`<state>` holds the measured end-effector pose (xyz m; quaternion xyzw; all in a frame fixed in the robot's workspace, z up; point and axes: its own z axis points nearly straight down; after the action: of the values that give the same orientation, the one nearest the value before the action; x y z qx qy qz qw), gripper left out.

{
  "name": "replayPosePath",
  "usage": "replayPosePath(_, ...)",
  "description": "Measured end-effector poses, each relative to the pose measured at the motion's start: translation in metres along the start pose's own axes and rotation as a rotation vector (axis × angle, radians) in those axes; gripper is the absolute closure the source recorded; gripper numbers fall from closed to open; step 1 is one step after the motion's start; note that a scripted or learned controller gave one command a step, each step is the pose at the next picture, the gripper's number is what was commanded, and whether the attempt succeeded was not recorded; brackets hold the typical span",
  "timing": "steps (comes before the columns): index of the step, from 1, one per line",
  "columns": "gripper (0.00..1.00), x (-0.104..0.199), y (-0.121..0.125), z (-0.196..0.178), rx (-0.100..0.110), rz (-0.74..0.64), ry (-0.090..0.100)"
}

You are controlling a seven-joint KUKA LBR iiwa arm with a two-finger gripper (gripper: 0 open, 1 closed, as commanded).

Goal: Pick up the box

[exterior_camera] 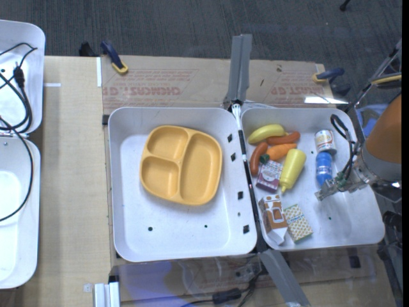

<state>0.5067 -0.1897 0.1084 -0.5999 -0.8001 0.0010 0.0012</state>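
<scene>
Hand [327,190]: hovering over right bin [358,232], grip state unclear | box [275,212]: lying beside green patterned packet [298,222], untouched

We saw the bench [70,171] carrying two white bins; the left bin [128,235] sat at nine o'clock, the right bin [358,229] at three, edges touching.

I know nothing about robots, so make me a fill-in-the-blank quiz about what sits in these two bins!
1. The yellow divided plate lies in the ____ bin.
2. The banana is at the ____ end of the right bin.
3. The pincer hovers just below the ____ bottle.

Missing words: left; far; blue
</scene>
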Motion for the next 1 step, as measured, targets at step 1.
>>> replayPosePath(1, 0.0, 0.0, 0.0, 0.0, 0.0, 0.0, 0.0)
